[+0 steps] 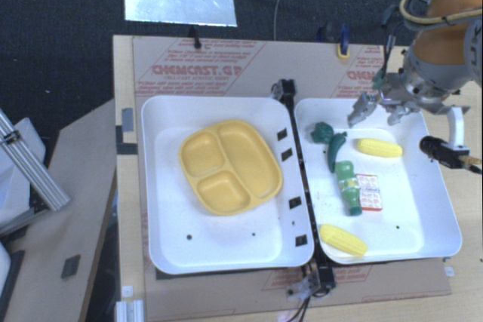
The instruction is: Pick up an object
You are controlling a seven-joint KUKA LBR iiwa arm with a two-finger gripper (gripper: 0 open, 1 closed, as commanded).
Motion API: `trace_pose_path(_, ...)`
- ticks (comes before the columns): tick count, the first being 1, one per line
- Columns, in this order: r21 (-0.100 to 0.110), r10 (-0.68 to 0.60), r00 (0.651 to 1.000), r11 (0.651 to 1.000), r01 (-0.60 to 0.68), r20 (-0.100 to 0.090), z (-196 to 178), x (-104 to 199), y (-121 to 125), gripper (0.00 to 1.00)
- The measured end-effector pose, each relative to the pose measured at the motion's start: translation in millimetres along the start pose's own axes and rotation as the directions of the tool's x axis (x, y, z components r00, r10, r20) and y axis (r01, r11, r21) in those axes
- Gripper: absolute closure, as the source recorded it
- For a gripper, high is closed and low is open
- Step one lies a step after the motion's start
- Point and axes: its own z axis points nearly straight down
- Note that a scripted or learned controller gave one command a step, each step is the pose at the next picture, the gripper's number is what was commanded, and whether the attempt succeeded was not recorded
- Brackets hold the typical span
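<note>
Nearest, a yellow corn cob (343,240) lies untouched; the claw (379,110) hangs spread, gripping nothing, and should descend squarely over one piece.

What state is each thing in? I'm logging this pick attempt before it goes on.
gripper: open, above the right bin's far edge, holding nothing
yellow tray: flat in left bin
green bottle: lying down
two corn cobs: lying apart

Glossy yellow plastic tray (229,166), smooth white plastic bins (166,237), shiny plastic corn (343,240), metallic hand (381,108)
</note>
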Motion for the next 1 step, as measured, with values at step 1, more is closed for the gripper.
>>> trace_pose_path(1, -0.010, -0.002, 1.000, 1.000, 0.002, 0.001, -5.9, 0.2, 2.2, 0.00)
